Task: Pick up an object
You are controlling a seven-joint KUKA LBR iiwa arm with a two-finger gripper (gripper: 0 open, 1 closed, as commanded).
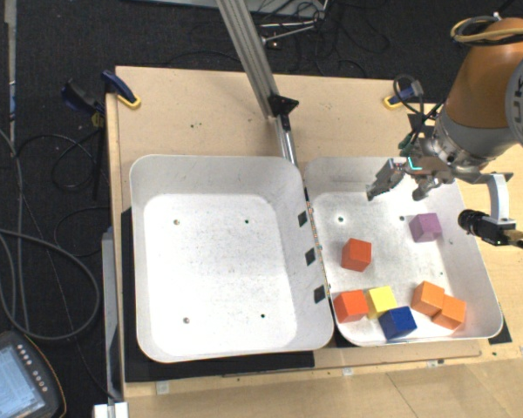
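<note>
Nearest you, along the front wall of the right bin (471,259), lies a cluster of blocks: a blue cube (398,321) at about six o'clock in that bin, a yellow cube (382,299) touching it just behind, an orange cube (351,305) beside them toward seven o'clock, and two more orange blocks (439,303) pressed together at five o'clock near the corner; these are crowded, so any of them would be an awkward first choice, in my judgement. Move your eye farther in; a lone orange cube (356,254) sits near the bin's centre, well apart from the rest, and a purple cube (425,226) sits at about two o'clock, also with open floor around it. Beyond those, the pincer (404,179) hangs over the far part of the right bin at roughly twelve o'clock; nothing lies between its fingers, which appear spread, though the angle makes the width hard to judge. The left bin (157,181) shares the counter (200,116) alongside.

You are at the approach step; no block is grasped yet. The purple cube lies closest to the pincer, so the next move likely calls for shifting toward four o'clock until the cube sits squarely under the pincer, aligning the fingers with two flat faces, then descending straight; watch the right wall close by.
</note>
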